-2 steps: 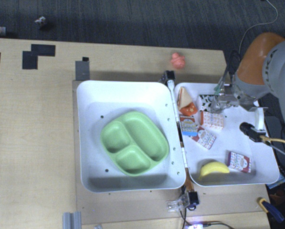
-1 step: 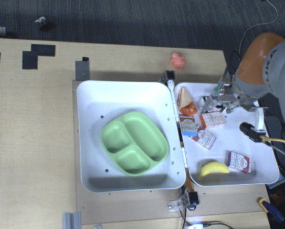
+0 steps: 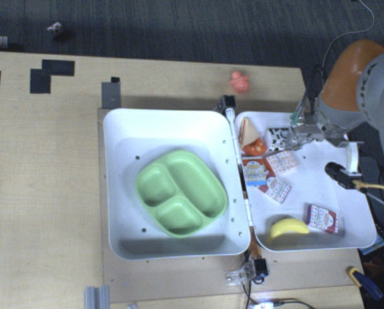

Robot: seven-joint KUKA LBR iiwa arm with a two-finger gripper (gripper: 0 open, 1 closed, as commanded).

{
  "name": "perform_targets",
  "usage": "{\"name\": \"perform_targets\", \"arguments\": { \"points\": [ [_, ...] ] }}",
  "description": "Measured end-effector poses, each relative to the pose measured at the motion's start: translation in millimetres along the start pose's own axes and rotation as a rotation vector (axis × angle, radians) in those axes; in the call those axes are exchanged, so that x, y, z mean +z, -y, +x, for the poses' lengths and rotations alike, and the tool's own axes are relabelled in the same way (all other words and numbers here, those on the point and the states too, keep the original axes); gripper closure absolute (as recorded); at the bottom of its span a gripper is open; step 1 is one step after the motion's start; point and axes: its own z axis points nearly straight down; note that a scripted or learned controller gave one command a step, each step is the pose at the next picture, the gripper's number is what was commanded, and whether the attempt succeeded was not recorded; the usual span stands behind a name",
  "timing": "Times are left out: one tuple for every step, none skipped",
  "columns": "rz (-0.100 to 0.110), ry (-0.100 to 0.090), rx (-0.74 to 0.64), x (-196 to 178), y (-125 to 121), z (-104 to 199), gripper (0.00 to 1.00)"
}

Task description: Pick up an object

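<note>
The right bin holds several small things. A yellow banana lies near its front wall, with a red and white box just to the right of it. Two pale patterned packets lie in the middle. Along the left wall are a colourful packet, a red-orange piece and a tan wedge. A black-and-white spotted item lies at the back. My gripper hangs over the back of this bin, just right of the spotted item.
The left bin holds a green divided plate. A pink ball rests on the bench behind the bins. The arm's grey wrist and orange band come in from the upper right.
</note>
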Motion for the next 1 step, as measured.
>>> {"name": "perform_targets", "arguments": {
  "points": [
    [0.000, 0.000, 0.000, 0.1, 0.1, 0.0, 0.00]
  ]
}}
